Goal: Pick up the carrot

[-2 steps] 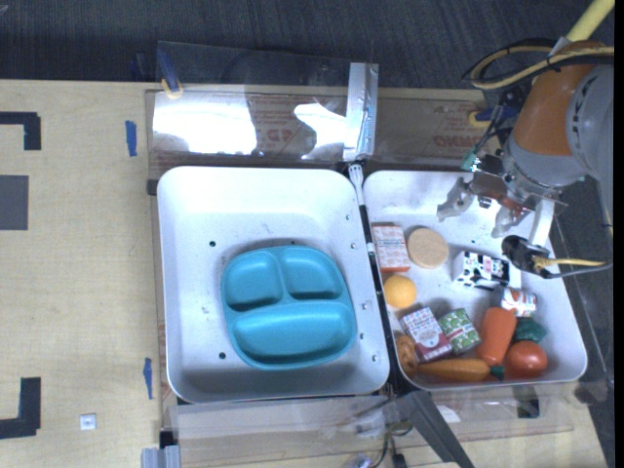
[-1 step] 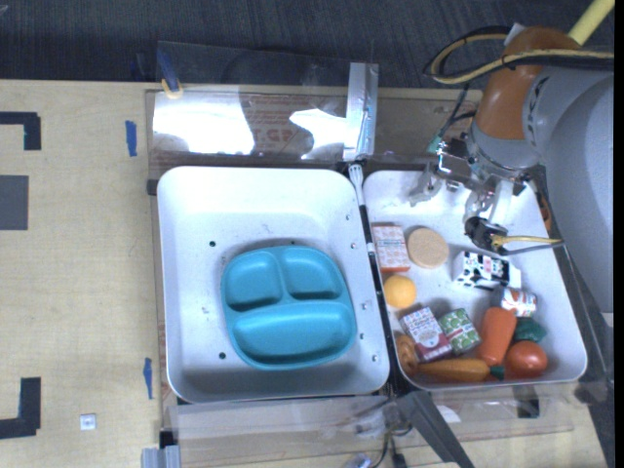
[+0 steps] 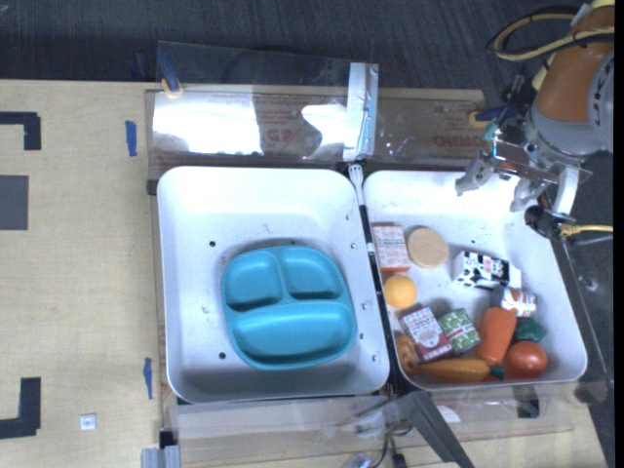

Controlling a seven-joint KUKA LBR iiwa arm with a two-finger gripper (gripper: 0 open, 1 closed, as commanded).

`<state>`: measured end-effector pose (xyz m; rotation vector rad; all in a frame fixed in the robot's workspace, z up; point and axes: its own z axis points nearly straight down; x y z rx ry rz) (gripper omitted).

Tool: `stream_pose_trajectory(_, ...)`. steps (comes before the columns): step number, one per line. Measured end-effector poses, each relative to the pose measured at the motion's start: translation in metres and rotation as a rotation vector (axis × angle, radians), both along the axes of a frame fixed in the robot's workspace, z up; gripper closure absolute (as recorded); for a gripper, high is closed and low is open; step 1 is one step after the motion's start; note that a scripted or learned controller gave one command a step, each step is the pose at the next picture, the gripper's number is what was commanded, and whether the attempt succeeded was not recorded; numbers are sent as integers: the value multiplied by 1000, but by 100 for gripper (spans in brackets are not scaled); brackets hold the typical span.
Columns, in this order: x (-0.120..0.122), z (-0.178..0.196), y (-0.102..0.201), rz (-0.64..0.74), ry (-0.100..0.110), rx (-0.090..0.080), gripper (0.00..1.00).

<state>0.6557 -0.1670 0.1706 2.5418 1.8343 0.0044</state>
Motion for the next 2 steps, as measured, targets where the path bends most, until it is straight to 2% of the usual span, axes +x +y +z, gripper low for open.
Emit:
stream_pose_trajectory(1,9,-86,37,-122,18,5,0)
stream_pose_trajectory(2,8,-85,58,-204,21,-1,0)
